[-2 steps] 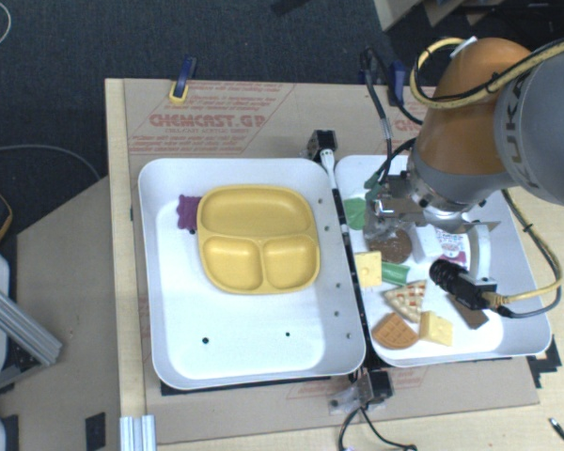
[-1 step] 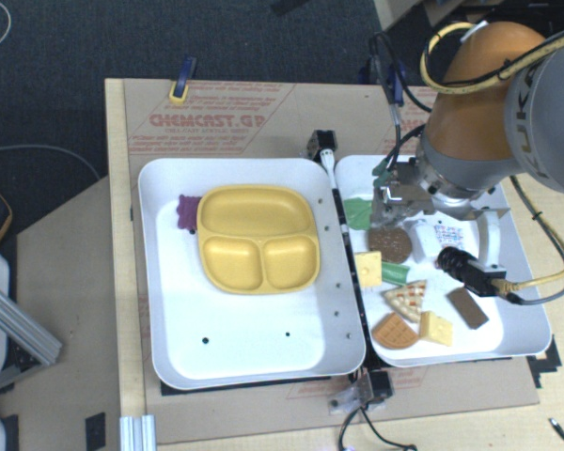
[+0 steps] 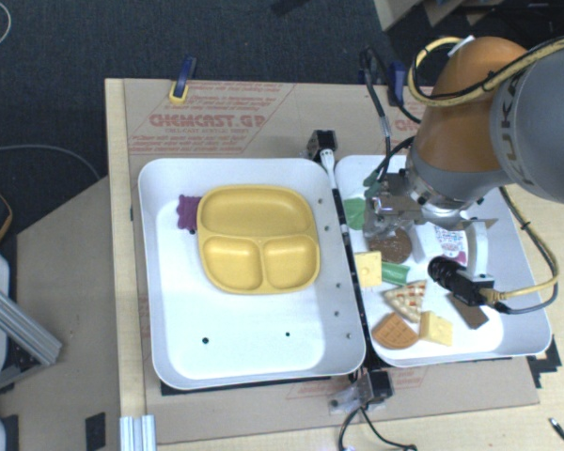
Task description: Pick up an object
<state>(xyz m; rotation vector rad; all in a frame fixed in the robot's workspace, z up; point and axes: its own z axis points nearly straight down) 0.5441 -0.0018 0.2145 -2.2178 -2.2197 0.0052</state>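
Over the right bin, the arm reaches down with its gripper low among a scatter of small toy foods, presumably because that bin is where the loose, graspable pieces lie; whether the tool is wide, narrow or closed on anything I cannot tell, since the wrist hides its tips from above. Taking that right bin as the landmark, its near-left part holds the likely candidates: one brown round cookie just under the gripper, one yellow block beside it toward the bin's left wall, one green piece touching that block, one waffle wedge, one orange-brown bun-like piece and one pale cheese wedge toward the near rim. Another green piece lies at the left wall farther back, so two green pieces in all, and a pink-and-white packet sits toward the middle. Left of the right bin is the second of the two bins, the left bin, holding one yellow divided plate with three compartments and one purple item tucked against the plate's far-left edge. The cookie looks the nearest target, though that is only a judgement.
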